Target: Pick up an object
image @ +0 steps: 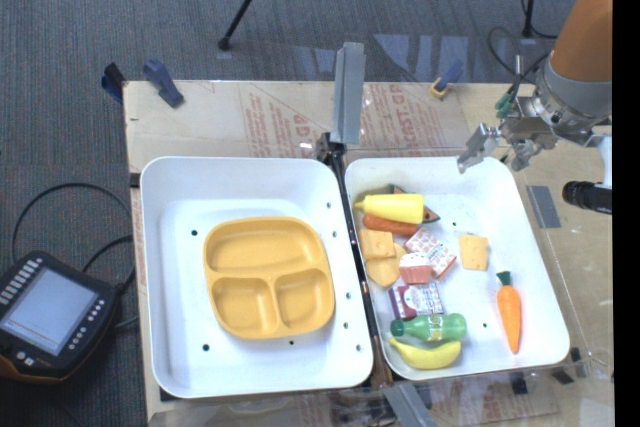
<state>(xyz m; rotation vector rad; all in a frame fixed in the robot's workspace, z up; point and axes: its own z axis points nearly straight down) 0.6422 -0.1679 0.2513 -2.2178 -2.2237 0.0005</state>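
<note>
Plainly the pick has not yet begun: the gripper (pixel 497 146) hangs above the far right corner of the right bin (pixel 540 245), its two fingers spread apart with nothing between them, well clear of everything lying below. Any of the toys would answer the task, and all of them lie in that right bin — a yellow corn cob (pixel 394 207) near the far left side with a hot dog (pixel 392 226) just beneath it, a carrot (pixel 509 311) lying alone toward the right wall, a cracker (pixel 473 252) on bare floor near the middle, and a green bottle (pixel 430 326) touching a banana (pixel 426 353) at the near edge. The next move, as I judge it, calls for choosing one target, carrying the open fingers over it and descending with them set across its narrow width. The carrot looks the easiest — it has free space all around. The middle cluster of small cartons (pixel 427 260) and wafers (pixel 378 255) is crowded, piece touching piece, so fingers could snag a neighbour there. The left bin (pixel 165 245) bears a yellow divided tray (pixel 268 276), well apart and no hindrance.
</note>
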